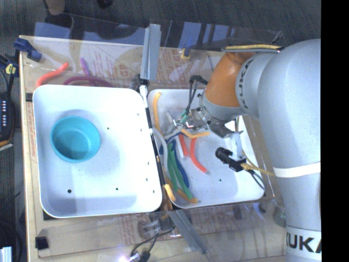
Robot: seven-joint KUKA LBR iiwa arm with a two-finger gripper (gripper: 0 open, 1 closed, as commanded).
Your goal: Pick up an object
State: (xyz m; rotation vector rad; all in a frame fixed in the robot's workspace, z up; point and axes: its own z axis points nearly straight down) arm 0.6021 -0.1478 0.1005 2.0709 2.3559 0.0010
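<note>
The right bin (229, 187) holds several long thin pieces: a red-orange strip (196, 160), green strips (174, 171), a dark blue strip (183, 174), a yellow strip (155, 109) along the left wall and another yellow piece (182, 197) at the front. My gripper (182, 123) is low over the upper left part of this bin, right above the top ends of the pile. The wrist and the orange band hide the bin's back right part. In the left bin (122, 195) lies a blue bowl (76, 138), upright and far from the gripper.
A black connector with a yellow cable (229, 158) hangs off the arm over the right bin's middle. Behind the left bin lie an orange piece (52, 74) and a purple hose (87, 81). A metal bar (150, 51) stands upright between the bins at the back.
</note>
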